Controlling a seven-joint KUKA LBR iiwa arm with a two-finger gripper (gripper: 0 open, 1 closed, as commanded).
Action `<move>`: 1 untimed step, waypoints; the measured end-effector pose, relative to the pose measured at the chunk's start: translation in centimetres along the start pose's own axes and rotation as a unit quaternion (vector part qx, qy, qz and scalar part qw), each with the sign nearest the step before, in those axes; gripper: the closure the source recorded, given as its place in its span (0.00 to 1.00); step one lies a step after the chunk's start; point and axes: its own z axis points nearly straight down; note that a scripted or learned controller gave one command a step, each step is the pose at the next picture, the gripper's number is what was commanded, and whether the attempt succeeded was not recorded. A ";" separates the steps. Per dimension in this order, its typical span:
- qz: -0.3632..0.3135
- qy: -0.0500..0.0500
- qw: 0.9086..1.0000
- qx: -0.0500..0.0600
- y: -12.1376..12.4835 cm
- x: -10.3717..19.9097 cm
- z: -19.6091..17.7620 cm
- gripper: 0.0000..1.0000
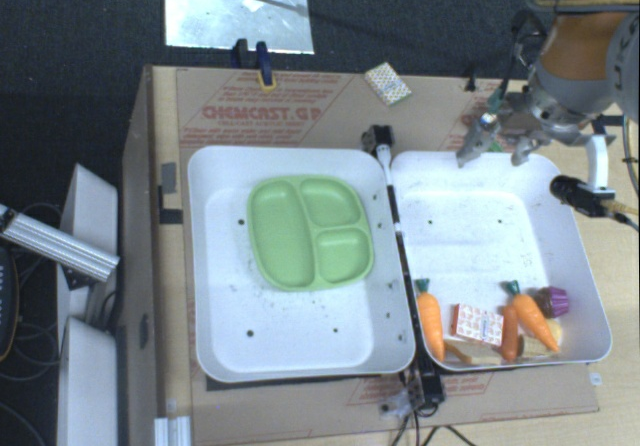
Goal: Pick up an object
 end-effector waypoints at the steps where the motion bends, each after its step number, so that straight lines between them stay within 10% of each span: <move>1: 0.001 0.001 1.000 0.003 -7.4 2.1 14.0 0.00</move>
